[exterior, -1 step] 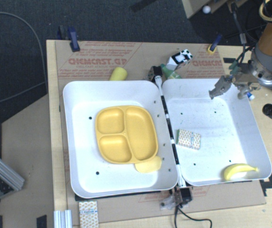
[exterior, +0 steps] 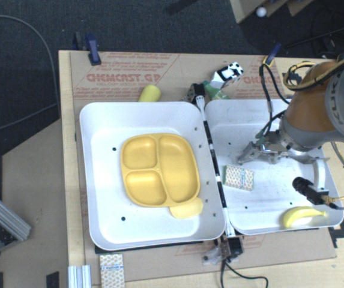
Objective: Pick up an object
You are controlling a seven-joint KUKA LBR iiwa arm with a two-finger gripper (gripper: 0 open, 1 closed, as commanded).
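Banana (exterior: pixel 302 217) against right bin's (exterior: pixel 262 207) near rim; pincer (exterior: pixel 250 153) over open floor, grip state unclear

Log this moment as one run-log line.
claw: in right bin, beside patterned packet | banana: right bin, front edge | yellow divided plate: left bin | pick: not yet done

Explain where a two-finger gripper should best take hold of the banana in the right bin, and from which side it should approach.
Grip the banana at its thick middle, coming straight down from above and closing across its narrow width. It lies flat and curved along the near wall of the right bin, close to the corner, so a sideways approach would probably be blocked.
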